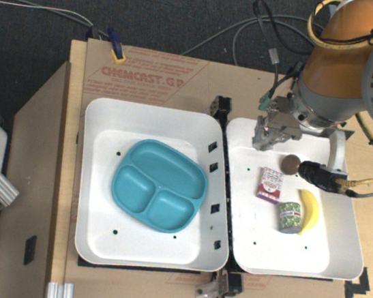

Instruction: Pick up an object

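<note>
Where wrist blocks view, brown object [290, 164] half hidden.

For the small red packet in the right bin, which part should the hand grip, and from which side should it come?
Grip the red packet across its two long edges, coming from straight above. It lies flat with its long axis running up the view, and bare bin floor beside both long edges leaves room. The can sits just below it.

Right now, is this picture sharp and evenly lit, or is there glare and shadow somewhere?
Camera view: mostly sharp; the white bins look bright without hard glare; the gripper casts only a soft shadow on the right bin; the orange band near the top edge looks slightly blurred and carries a dull sheen.
</note>
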Tool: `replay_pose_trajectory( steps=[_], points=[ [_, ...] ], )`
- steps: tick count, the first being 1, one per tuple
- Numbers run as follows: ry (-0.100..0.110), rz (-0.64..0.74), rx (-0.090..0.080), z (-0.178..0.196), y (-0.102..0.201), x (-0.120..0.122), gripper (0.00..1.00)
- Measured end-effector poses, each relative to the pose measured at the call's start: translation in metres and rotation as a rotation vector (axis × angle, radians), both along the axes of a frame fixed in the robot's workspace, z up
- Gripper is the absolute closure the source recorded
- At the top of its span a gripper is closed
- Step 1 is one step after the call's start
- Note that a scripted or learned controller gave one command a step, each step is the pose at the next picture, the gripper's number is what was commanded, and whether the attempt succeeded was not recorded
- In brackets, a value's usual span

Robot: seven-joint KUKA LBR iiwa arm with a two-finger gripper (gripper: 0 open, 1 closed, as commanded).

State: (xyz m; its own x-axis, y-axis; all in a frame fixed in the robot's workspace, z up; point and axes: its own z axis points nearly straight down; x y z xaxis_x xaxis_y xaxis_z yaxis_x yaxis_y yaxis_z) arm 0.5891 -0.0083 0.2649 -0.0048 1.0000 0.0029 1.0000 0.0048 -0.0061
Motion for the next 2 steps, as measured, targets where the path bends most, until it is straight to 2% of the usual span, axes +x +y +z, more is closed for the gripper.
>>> replay_pose_trajectory(
  steps=[1,2],
  points=[
    [-0.002,0.001,-0.001,-0.007,0.055,-0.015,1.0],
    [0.001,0.001,-0.001,-0.038,0.099,-0.038,1.0]
  ],
)
